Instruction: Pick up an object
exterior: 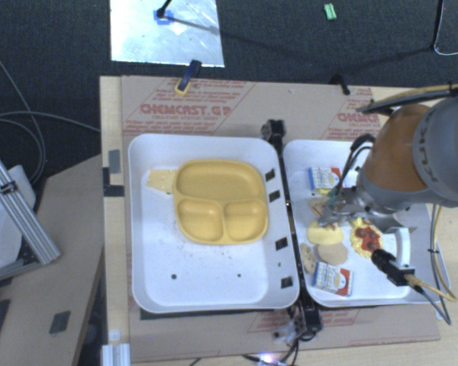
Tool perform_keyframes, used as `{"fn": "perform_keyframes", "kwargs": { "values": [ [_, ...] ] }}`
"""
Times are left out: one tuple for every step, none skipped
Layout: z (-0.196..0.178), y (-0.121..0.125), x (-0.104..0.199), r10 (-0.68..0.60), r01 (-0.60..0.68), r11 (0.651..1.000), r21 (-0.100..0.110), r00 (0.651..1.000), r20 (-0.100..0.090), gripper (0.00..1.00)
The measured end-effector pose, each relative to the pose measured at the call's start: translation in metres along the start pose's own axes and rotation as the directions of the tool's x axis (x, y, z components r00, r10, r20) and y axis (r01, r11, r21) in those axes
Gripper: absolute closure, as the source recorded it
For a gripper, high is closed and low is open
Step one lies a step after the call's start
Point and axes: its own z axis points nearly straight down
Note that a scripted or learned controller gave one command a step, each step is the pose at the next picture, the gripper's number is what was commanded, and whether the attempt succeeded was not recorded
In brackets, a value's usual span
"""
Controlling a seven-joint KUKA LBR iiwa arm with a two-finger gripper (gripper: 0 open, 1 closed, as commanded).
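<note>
The tool (332,209) is being held low inside the right bin (301,158), close to its left wall, by the grey arm (443,158) that is reaching in from the right. Whether the tool is spread or pressed together cannot be told, because its tip is being hidden among cables and small things.

Just below the tool a yellow toy food piece (326,235) is lying. A beige round piece (333,253) is touching it from the lower side. A red and yellow piece (365,239) is lying just beside them, to the right. A small white packet with blue print (323,178) is lying above the tool, and a similar packet (334,280) is lying near the front wall of the same bin.

The left bin (214,280) is being occupied by a yellow divided plate (217,200), and a pale yellow flat piece (162,180) is touching its upper left corner. Both bins are being carried side by side by the bench (69,227).
</note>
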Motion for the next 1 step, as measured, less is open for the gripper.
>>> {"fn": "perform_keyframes", "kwargs": {
  "values": [
    [-0.1076,0.0367,0.0344,-0.009,0.009,1.0,-0.001,1.0,-0.005,1.0]
  ]
}}
